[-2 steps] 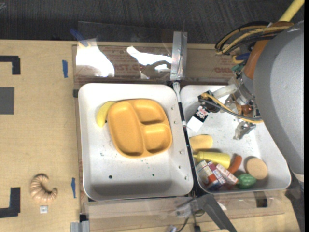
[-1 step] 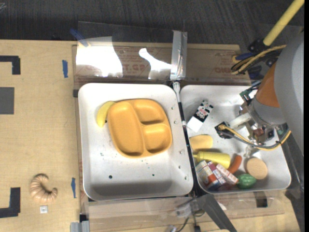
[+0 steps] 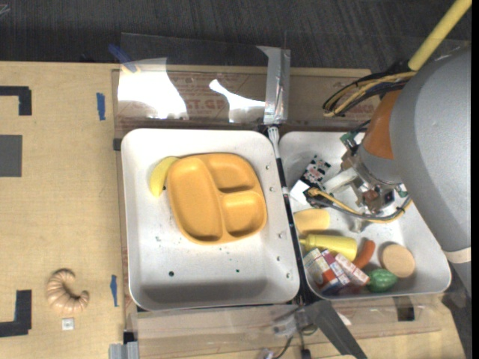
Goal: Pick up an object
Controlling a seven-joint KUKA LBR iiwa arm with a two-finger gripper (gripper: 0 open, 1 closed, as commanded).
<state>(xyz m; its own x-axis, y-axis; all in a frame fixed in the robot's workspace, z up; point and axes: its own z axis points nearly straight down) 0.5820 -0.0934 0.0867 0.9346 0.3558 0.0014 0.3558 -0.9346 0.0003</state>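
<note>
Arm [image 3: 438,155]: reaches in from the right, over the right bin [image 3: 430,238].
Left bin [image 3: 142,223]: holds an orange divided tray [image 3: 215,197] with a banana [image 3: 159,174] at its left edge.
Gripper [image 3: 364,199]: hangs over the upper middle of the right bin; wiring hides it, so its state cannot be told.
Target, my judgement: the yellow toy [image 3: 329,243], just below the gripper and a little left, long axis left-right.
Room: tight; a red sausage [image 3: 364,252], a round biscuit [image 3: 397,259] and a box [image 3: 335,269] crowd it.
</note>
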